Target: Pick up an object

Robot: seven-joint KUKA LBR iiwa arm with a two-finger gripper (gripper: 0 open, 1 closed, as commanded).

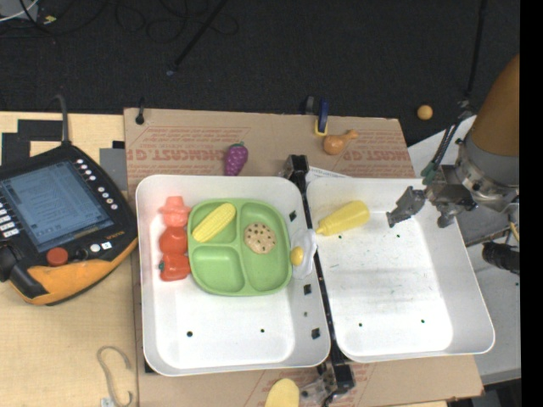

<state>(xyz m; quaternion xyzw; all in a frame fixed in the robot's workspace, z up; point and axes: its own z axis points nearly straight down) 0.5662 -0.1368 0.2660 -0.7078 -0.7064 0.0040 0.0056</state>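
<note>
Up top, fingers (422, 209) spread over right bin (407, 312), beside yellow bottle (343, 219).

Bright, even overhead light, faint soft shadows, mild glare on white bins (399, 346) — slightly soft focus.

Two white bins are counted: a left bin (161, 329) in the lower centre of the frame and a right bin (458, 329) at the lower right. One green divided plate (229, 274) is seen in the left bin; one yellow corn cob (212, 220) and one cookie (260, 237) are counted on it. One red toy (173, 246) is seen beside the plate. One yellow bottle (343, 218) is counted in the right bin. One purple grape bunch (236, 158), one orange pear-like toy (338, 142) and one small orange ball (424, 112) are seen in the upper part. One control pendant (59, 219) is counted at the left.
</note>
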